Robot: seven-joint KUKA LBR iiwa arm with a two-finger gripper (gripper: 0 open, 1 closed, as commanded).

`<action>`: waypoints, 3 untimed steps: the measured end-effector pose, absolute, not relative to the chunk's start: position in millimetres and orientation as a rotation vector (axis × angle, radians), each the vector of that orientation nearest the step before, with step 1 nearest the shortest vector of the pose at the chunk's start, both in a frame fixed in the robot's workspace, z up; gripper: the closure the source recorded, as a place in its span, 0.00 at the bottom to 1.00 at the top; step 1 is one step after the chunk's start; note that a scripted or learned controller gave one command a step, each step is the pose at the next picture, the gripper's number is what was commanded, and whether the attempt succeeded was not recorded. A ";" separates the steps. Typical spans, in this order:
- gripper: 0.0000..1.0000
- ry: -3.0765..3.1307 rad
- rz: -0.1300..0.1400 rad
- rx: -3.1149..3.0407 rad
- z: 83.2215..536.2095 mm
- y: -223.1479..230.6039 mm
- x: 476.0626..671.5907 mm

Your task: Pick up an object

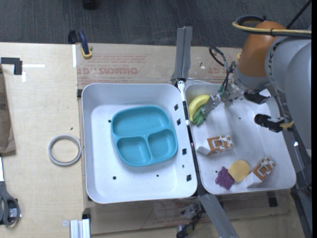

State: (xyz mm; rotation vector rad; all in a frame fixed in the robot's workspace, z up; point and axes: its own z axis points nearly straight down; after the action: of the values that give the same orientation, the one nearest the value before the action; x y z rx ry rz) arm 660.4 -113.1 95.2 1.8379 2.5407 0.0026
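Grey arm (292, 58) w/ orange band reaches in from right over right bin (277, 148). Left bin (94, 148) holds blue divided tray (143, 135). Gripper (214, 103) low at right bin's upper-left corner, touching the banana (197, 105); jaw state: can't tell. Lower in right bin: carton (216, 145), 2nd small carton (263, 168), yellow round item (239, 170), purple grapes (224, 178). Tape ring (65, 149) on bench, left of bins.

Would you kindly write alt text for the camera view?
The arm's gripper sits by a banana in the right bin, which also holds two small cartons, a yellow piece and a purple piece. The left bin holds a blue divided tray.
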 end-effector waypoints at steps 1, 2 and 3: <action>0.00 2.726 0.000 1.560 92.1 -137.8 575.9; 0.00 2.555 -0.001 1.825 92.0 -122.6 641.4; 0.00 2.614 -0.001 1.745 91.2 -106.0 521.0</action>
State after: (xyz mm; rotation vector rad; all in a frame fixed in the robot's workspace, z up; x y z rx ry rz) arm 521.0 -106.0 91.2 1.7452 2.6140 -0.0011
